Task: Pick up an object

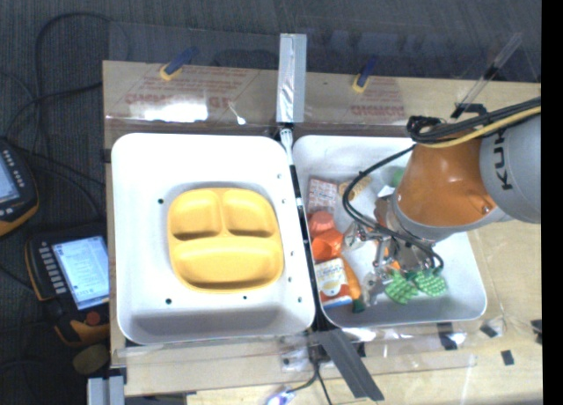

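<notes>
Reaching: end effector (387, 278) low in right bin (466, 302), near its front wall
Fingers: can't tell if open or closed, too small/cluttered
Under it: green mesh-like item (412, 286), touching or just beside tip, can't tell which
Arm: orange band (440, 187) above wrist, black cables looped round it, comes in from right
Other items, left side of right bin: orange-red obj (325, 242), small packet (323, 192) behind it, bottle w/ label (332, 278) in front
Left bin (141, 218): yellow divided tray (226, 237), centred
Counter (515, 245): carries both bins side by side
</notes>
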### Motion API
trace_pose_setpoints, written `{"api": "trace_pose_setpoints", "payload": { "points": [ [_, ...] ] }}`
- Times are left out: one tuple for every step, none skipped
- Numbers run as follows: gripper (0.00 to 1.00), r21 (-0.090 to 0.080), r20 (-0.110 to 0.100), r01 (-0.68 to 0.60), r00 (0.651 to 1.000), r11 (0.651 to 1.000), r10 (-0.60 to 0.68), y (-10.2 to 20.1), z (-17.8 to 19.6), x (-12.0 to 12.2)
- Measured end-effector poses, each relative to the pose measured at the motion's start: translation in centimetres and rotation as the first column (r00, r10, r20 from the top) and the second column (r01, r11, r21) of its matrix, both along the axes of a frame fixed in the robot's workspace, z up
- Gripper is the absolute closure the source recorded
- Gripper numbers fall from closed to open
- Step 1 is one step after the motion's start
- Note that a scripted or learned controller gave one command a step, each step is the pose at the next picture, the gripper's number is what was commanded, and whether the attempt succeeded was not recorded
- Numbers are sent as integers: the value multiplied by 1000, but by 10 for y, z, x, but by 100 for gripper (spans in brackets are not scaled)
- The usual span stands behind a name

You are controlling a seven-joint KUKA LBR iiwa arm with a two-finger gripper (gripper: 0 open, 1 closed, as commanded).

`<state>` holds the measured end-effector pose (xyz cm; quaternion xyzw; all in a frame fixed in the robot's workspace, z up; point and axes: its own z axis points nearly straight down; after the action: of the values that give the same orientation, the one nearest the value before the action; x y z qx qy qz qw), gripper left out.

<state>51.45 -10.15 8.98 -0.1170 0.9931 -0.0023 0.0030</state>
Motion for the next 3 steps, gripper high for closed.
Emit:
{"api": "trace_pose_setpoints", "payload": {
  "points": [
    [0,4,-2,-158,987,987,158,-43,50,71],
    [0,3,6,-132,991,991,132,-44,0,41],
    [0,2,6,-119,993,993,119,6,0,-1]
  ]
}}
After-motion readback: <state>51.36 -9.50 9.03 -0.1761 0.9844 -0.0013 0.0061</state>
